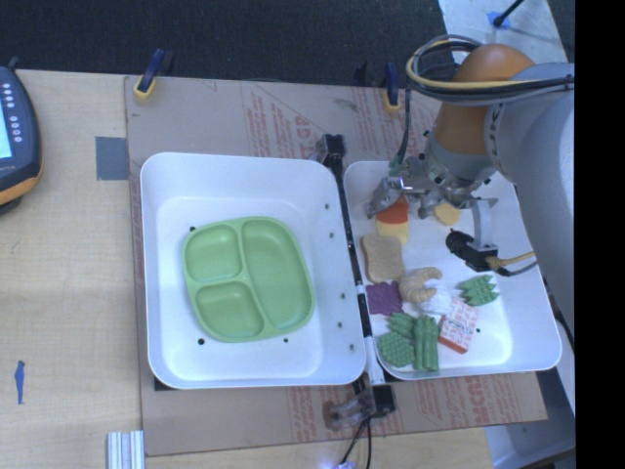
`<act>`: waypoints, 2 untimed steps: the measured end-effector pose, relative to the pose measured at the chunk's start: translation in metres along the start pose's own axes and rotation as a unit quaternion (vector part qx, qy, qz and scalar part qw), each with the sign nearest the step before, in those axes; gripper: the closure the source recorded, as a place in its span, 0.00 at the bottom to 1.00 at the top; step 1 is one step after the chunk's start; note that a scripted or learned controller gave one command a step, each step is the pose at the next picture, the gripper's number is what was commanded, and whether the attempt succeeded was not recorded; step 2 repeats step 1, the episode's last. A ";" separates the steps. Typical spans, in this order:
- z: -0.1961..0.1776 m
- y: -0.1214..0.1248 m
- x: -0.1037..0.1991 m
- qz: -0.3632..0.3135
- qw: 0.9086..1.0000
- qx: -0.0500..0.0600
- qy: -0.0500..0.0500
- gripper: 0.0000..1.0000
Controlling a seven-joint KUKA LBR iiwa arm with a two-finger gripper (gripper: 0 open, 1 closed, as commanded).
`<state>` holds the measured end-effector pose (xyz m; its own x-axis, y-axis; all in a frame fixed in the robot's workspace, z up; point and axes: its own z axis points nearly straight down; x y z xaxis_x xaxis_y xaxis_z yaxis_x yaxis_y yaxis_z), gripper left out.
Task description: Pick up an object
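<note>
Hovering jaws point(415, 195) over unlabelled toys point(393, 225).

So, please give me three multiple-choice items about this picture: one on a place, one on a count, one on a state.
1. Where does the light green plastic divided tray lie?
A. in the left white bin
B. in the right white bin
C. on the wooden bench

2. How many compartments does this tray have?
A. two
B. three
C. five

3. In what state is the tray?
A. stacked with toy food
B. turned upside down
C. nothing lies in it

Answers:
1 A, as the left bin's walls surround it.
2 B, as its ridges form two small sections and one large section.
3 C, as every compartment shows bare green; the toy food pieces lie in the right bin, under the gripper.
</note>
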<state>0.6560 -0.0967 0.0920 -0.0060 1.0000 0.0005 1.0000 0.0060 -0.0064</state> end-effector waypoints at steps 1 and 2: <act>-0.011 0.000 -0.001 -0.001 1.000 0.001 0.000 1.00; -0.011 0.000 -0.001 -0.001 1.000 0.001 0.000 1.00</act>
